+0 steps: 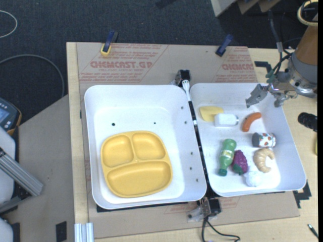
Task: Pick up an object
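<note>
1. My two-finger metal gripper (266, 96) hung over the far right corner of the right shallow white plastic bin (295, 158), fingers spread apart with nothing between them.
2. The pickable objects lay below and to the left of it in that bin: an orange sausage-shaped toy (251, 121) nearest, then a small white rectangular block (225, 119) touching a yellow wedge of toy cheese (210, 112).
3. I judged the sausage risky: it was slim and tilted, so a poorly aligned close could have rolled it aside.
4. Further forward, a green toy bottle (226, 157), a purple grape cluster (240, 161), a tan croissant (264, 159), a white round lump (253, 178) and a small dark-and-white piece (264, 140) sat tightly together; going there risked catching two at once or nudging neighbours.
5. The bin's far wall stood close to my fingers and could have blocked a low approach.
6. The left white bin (96, 110) held a yellow three-compartment plastic tray (135, 163), well apart from my reach.
</note>
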`<state>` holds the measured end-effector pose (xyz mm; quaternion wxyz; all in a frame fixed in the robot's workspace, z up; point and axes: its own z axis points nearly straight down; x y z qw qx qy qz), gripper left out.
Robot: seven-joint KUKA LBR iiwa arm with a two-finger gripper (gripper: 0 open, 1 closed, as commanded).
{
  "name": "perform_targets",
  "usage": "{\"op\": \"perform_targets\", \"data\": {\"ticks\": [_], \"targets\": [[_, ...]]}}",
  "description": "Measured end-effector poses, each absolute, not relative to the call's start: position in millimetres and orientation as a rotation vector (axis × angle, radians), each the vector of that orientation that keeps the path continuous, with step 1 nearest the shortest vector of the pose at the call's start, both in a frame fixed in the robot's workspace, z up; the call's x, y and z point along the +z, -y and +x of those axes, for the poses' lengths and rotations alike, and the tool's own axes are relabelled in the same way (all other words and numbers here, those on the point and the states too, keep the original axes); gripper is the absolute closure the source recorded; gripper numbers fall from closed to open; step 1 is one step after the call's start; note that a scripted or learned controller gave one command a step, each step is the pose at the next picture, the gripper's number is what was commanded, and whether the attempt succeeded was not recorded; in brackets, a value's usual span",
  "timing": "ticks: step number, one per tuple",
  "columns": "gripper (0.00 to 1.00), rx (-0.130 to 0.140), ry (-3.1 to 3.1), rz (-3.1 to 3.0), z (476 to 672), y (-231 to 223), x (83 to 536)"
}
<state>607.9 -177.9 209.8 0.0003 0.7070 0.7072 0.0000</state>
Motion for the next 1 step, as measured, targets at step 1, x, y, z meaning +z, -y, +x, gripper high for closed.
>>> {"op": "perform_targets", "data": {"ticks": [1], "targets": [[0.00, 0.008, -2.227, 2.228, 611.1, 216.4, 80.3]]}}
